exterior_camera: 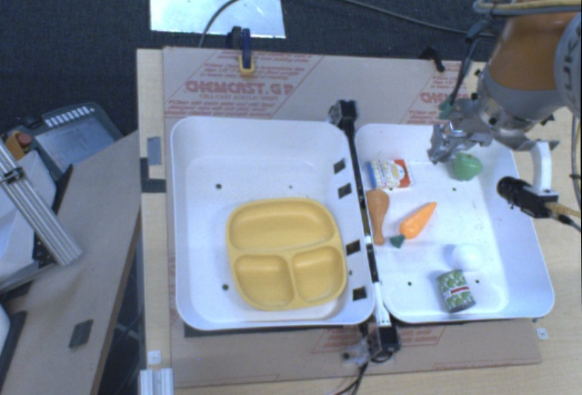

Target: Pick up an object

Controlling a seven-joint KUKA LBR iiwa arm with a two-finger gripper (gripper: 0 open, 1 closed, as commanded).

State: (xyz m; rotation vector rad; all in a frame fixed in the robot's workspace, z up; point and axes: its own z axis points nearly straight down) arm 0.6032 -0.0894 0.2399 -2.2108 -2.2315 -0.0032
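Camera view, left to right: you have a yellow divided tray (pixel 285 264) in the left bin (pixel 195 166); in the right bin (pixel 509 293) lie a carrot (pixel 417 220), a small can (pixel 456 290) and a green round object (pixel 466 167). The gripper (pixel 446 147) hangs just beside the green object, which looks light, smooth and likely to roll, so take it across its middle. I cannot tell the gripper's state.

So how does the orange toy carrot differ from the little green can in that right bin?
The orange toy carrot is long and tapered, lying slantwise mid-bin; the little green can is short and stubby, near the front edge. The carrot is plain orange with a green tip; the can bears a label. Both lie in the right white bin.
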